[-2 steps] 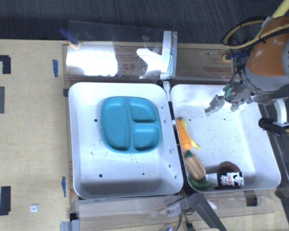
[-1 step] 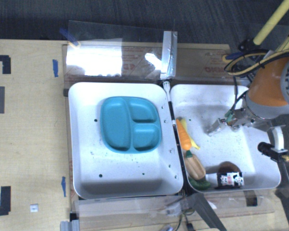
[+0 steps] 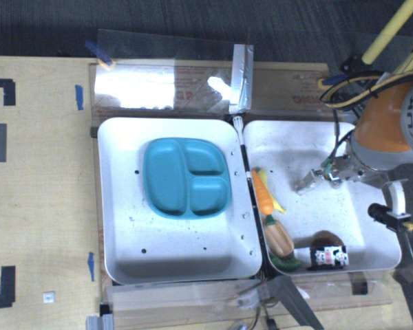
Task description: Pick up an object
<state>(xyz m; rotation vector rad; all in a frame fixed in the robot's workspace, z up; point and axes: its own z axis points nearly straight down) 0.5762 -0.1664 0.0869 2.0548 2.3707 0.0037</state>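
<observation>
Left bin (image 3: 117,253) just has a blue tray (image 3: 186,176) sitting in the middle, three compartments, nothing in them. It looks parked there as a drop spot, though that's my guess.

Right bin (image 3: 378,243) is where the pickable stuff is. A carrot (image 3: 263,193) lies along the left wall at about 9 o'clock, with a brown, bread-looking thing (image 3: 278,237) below it at 7, both shoved against the divider, so awkward to get fingers around. A dark bottle (image 3: 325,255) lies on its side at 6 by the near wall.

Gripper (image 3: 310,181) hangs over bare floor around the bin's center, a bit toward 12. Nothing between its fingers; they seem slightly parted. It's well apart from all three items, and the carrot is the nearest target.
</observation>
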